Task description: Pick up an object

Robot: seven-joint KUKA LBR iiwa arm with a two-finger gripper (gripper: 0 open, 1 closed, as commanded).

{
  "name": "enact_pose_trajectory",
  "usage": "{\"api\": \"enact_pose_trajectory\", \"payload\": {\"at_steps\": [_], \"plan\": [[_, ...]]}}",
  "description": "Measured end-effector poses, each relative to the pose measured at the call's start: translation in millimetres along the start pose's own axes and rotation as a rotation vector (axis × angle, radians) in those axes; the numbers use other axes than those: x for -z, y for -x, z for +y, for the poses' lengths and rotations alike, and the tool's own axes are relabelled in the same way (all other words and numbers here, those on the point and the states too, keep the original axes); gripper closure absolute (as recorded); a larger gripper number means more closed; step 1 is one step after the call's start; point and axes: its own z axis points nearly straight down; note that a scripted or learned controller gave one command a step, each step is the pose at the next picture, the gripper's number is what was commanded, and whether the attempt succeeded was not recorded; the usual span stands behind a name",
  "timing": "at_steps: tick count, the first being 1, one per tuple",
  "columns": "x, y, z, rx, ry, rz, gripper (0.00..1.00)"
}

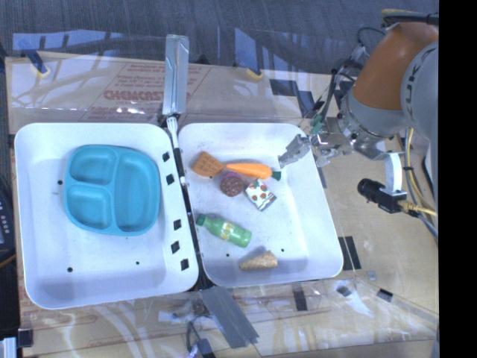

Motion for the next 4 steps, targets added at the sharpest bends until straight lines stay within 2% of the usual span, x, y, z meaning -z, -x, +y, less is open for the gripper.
{"api": "enact_pose_trajectory", "payload": {"at_steps": [1, 2, 3, 4], "plan": [[-130.3, -35.7, 41.8, 0.039, 0.002, -0.001, 0.0], [-152.1, -38.9, 10.3, 0.397, 0.0, 0.001, 0.0], [-141.8, -38.8, 10.6, 0.4, -0.001, 0.001, 1.0], [-150.6, -92.4, 45.0, 0.278, 0.005, -0.007, 1.0]]}}
